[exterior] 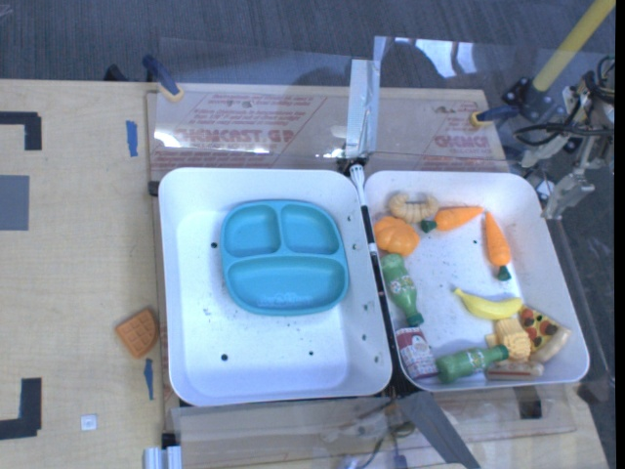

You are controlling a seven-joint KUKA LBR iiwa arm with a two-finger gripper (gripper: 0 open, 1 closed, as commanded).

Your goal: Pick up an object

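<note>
Toys crowd the right bin [562, 291]: yellow banana [488, 306], two orange carrots, green bottles.

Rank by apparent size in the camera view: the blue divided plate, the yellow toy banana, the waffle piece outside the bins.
1. Blue divided plastic plate, clearly largest.
2. Yellow toy banana and brown waffle piece: too alike to rank.

Light wooden surface [68, 262], two white bins side by side on it, left bin [186, 360], right bin [566, 360], touching along inner edges, orange waffle [138, 331] lying on surface just left of left bin
</note>
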